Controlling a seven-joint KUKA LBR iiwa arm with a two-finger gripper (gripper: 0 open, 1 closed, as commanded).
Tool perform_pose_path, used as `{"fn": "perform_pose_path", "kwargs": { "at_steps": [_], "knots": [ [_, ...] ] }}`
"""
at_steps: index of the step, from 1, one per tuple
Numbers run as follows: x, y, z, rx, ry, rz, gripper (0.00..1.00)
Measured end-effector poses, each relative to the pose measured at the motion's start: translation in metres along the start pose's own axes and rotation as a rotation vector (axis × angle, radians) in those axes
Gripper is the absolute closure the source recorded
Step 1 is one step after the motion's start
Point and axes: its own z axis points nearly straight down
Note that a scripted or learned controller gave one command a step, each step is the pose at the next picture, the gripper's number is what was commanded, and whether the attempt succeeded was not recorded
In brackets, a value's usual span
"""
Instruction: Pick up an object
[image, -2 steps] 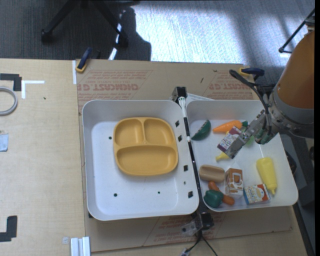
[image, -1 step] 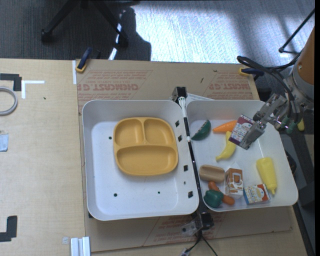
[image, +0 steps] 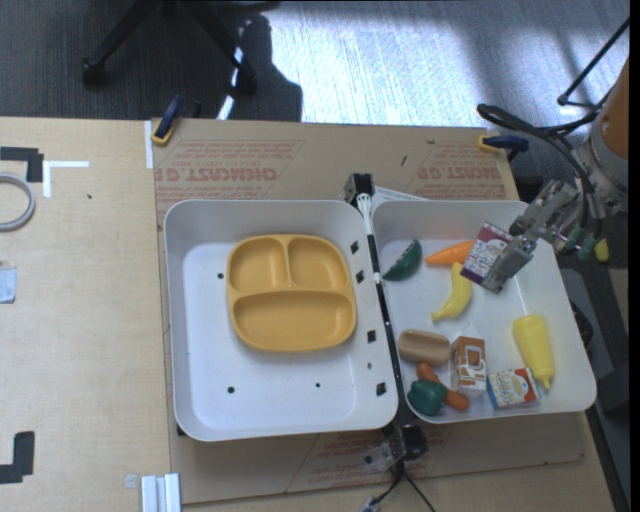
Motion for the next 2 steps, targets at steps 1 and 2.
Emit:
{"fn": "perform_pose_path", "kwargs": {
  "at_steps": [1, 2],
  "knots": [
    [-0.001, 0.001, -0.01, -0.002, -0.005, -0.001, 1.0],
    [-0.003, 0.002, -0.02, -0.005, -0.009, -0.002, 1.0]
  ]
}}
